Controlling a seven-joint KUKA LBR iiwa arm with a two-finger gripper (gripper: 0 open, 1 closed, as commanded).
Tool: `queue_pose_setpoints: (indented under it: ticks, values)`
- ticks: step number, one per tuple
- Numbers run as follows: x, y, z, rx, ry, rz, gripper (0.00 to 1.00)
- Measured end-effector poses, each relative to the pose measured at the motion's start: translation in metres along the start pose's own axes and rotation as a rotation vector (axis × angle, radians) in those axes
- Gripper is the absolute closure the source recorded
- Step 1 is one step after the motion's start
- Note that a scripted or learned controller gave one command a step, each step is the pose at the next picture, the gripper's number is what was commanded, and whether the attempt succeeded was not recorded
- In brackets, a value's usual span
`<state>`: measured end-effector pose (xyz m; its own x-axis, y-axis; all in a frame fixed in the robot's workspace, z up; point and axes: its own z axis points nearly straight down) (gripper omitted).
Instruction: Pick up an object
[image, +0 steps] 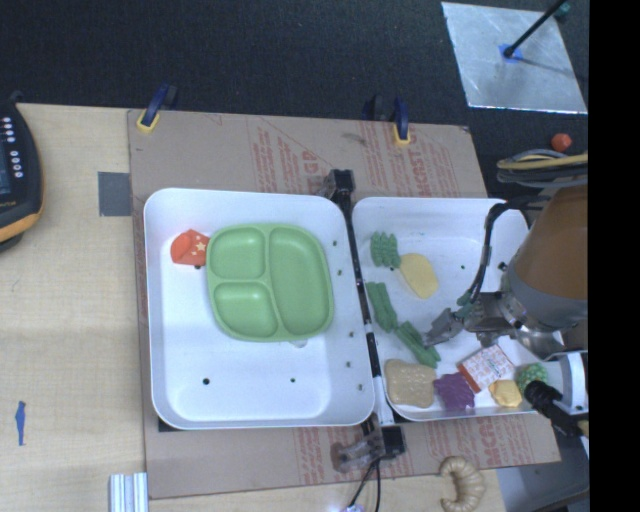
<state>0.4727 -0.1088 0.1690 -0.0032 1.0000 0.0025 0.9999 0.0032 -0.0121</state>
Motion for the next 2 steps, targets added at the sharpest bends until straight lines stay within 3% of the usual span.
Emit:
queue_pose_setpoints:
  ticks: [1,2]
  values:
    - [0.014,0.01,0.082,-0.002,0.0,-0.002,0.0]
    - [0.012,0.011,0.067,-0.005,-0.002,-0.002,1.0]
